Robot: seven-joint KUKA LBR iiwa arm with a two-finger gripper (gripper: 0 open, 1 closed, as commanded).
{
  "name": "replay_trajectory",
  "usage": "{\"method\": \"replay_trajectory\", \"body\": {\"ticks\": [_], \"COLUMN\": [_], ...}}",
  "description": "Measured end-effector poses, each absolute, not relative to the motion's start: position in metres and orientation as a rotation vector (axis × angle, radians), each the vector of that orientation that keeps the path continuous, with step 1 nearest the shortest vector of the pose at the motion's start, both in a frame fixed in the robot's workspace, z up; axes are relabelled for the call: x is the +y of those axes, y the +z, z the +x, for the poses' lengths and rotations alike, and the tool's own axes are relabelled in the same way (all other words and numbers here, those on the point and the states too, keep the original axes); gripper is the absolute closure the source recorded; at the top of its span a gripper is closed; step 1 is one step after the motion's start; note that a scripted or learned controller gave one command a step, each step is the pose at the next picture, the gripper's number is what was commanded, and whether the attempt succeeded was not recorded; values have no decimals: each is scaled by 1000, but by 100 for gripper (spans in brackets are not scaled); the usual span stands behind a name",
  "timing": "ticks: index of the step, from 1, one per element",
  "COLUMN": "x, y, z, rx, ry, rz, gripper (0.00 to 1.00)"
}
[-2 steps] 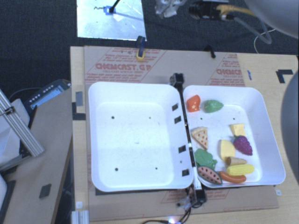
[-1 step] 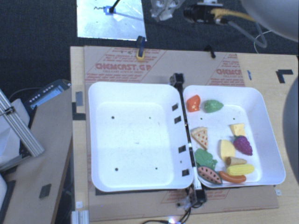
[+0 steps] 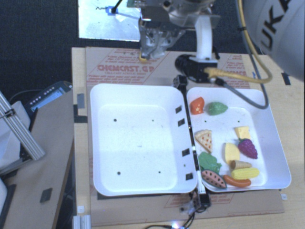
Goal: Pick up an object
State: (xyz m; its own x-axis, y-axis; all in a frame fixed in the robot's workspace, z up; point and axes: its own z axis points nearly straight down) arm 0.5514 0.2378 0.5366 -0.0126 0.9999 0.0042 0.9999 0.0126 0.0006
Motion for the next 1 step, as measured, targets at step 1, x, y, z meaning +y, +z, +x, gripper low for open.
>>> {"method": "replay_trajectory", "body": {"ticks": [1], "x": [206], "y": [535], "z": [599], "rx": [-2221], "ry": [-3], "rz": [-2225], "gripper": [100]}}
